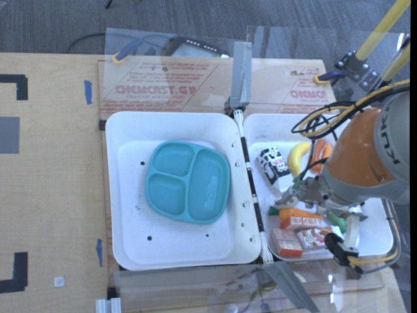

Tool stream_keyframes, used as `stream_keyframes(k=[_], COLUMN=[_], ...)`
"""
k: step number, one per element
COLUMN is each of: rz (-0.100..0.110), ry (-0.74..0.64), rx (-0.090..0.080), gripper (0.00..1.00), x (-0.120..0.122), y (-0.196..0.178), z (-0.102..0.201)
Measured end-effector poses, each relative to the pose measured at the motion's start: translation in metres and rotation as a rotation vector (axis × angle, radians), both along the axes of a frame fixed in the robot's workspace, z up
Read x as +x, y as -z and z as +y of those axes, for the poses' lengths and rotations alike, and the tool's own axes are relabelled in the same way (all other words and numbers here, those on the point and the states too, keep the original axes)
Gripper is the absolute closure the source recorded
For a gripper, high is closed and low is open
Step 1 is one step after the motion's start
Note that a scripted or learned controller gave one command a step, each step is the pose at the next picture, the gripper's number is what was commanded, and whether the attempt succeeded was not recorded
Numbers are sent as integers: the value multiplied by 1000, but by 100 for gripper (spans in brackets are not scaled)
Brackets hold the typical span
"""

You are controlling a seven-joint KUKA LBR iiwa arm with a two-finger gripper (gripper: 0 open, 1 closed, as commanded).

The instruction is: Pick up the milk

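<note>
The milk (273,163) is a small white carton with black cow patches. It lies on its side in the right bin (378,230), near that bin's left wall. My gripper (298,197) hangs low over the right bin, just to the right of and nearer than the milk, above a carrot (294,212). The grey wrist and the orange band (363,154) cover the gripper's tip. Nothing can be seen held in it.
A yellow banana (298,156) and an orange item (319,151) lie right beside the milk. Red and orange snack packs (297,237) sit at the right bin's near edge. The left bin (124,175) bears a teal divided plate (189,182). Cables loop above the arm.
</note>
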State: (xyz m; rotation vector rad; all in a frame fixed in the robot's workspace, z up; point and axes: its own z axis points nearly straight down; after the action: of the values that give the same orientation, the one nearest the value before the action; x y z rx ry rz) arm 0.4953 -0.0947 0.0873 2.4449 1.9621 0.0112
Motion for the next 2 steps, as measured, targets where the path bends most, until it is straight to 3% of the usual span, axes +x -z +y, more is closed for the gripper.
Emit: stream_keyframes(k=[1, 2], rz=[8, 9], ry=[-286, 35], rx=[-1, 0], gripper=[0, 0], x=[-16, 95], y=[-59, -110], z=[-1, -24])
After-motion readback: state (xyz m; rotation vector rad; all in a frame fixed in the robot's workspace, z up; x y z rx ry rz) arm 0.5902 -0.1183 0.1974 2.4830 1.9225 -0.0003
